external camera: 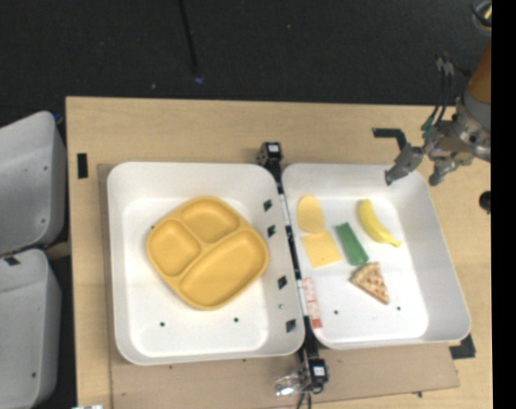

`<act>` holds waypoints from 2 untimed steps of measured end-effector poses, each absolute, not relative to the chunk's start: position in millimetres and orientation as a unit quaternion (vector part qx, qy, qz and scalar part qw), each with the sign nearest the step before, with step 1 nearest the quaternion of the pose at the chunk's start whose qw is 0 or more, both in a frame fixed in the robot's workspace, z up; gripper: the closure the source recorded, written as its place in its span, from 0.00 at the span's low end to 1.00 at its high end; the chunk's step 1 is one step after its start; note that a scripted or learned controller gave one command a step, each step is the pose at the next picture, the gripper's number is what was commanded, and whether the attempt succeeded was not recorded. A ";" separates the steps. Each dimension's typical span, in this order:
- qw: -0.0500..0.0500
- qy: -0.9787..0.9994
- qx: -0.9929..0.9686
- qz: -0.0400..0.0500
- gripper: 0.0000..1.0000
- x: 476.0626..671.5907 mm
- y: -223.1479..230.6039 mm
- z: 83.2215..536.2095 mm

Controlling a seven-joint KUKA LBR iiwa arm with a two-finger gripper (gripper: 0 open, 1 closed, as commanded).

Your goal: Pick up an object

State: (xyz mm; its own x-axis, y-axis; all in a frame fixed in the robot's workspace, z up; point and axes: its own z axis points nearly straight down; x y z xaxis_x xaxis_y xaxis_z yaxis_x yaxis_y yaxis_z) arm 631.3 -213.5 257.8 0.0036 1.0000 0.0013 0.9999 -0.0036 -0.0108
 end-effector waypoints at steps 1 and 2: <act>-0.001 -0.707 -0.707 0.000 0.00 633.5 -212.9 265.9; 0.001 -0.707 -0.707 0.002 0.00 635.7 -214.0 202.8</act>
State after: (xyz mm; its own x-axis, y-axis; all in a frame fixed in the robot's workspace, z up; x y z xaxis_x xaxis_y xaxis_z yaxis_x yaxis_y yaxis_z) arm 635.7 -214.0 202.8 -0.0001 1.0000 -0.0010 1.0000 0.0001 -0.0038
